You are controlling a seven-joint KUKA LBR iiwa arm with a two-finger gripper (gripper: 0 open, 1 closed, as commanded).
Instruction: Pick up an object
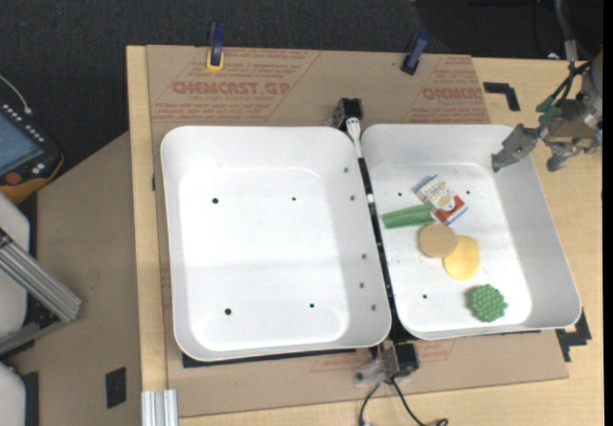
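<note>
Gripper [530, 152] sits at the far right, over the upper right corner of the right bin [546, 223], fingers spread wide with nothing between them. One finger [508, 150] angles down-left over the bin's rim, the other [558, 159] hangs just outside the rim above the bench. Wrist and cables run off the right edge.

Objects all lie in the right bin, well apart from the gripper, down and to its left. Nearest is a small box [440, 198], white with blue and red print, lying tilted. Touching its lower left side is a green stick [407, 217], lying almost level, pointing toward the divider between the bins. Just below the box, a tan disc [437, 241], and overlapping its lower right edge a yellow round piece [464, 258]. Further down, near the front rim, a bumpy green ball [487, 302], apart from the rest.

Left bin [182, 223] is beside the right one, edges touching along a black strip. Both rest on a brown cardboard sheet [287, 75], held at the back by a yellow-blue clamp [215, 49] and a blue clamp [416, 51].
</note>
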